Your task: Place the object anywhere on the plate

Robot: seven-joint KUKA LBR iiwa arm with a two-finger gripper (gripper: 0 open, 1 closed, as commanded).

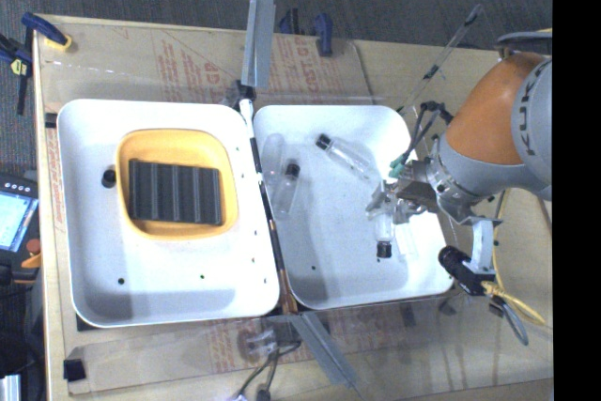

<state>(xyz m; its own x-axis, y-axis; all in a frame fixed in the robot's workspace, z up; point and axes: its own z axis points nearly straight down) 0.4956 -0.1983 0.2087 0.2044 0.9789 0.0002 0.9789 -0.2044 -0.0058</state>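
Camera view looks down on a worktop [141, 52] with two white bins side by side. The left bin [84, 277] has a yellow plate [174, 143] in it. A dark ridged block [176, 192] sits in the middle of the plate. A small dark thing [109, 177] lies just beside the plate, on its left.

The right bin [329, 277] has clear plastic tubes with dark caps in it. One tube [345, 155] lies near the top of the bin, tilted. Another tube [285, 185] lies close to the left wall. A third tube [383, 235] lies near the right side, right under the gripper [392, 202].

The grey and orange arm [493, 122] comes in from the right. The gripper hangs low over the right bin, just above the third tube. It is too small and mixed up with the tube to see well, so I cannot tell how the gripper is set or if it holds the tube. All the tubes are in the right bin, well apart from the plate.
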